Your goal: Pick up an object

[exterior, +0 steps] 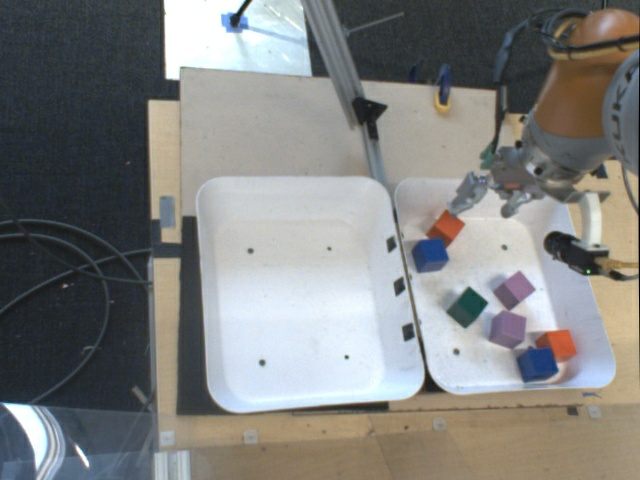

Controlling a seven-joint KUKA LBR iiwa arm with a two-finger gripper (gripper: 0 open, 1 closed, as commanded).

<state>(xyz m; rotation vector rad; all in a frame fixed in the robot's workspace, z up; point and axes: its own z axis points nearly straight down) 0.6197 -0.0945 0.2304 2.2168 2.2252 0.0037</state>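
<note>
My gripper (492, 197) hangs over the back of the right bin (590, 313), open, its two grey fingers spread with nothing between them. Just down-left of it lies an orange block (446, 228), and a blue block (430, 256) sits beside that near the bin's left wall. Further forward are a dark green block (467, 306), two purple blocks (515, 289) (507, 328), a second blue block (537, 364) and a second orange block (558, 344) in the front right corner.
The left bin (215, 268) lies beside the right one, parted by a shared wall with black clips (400, 286). A metal pole (340, 58) slants over the back of the bench. Cables lie on the floor at left.
</note>
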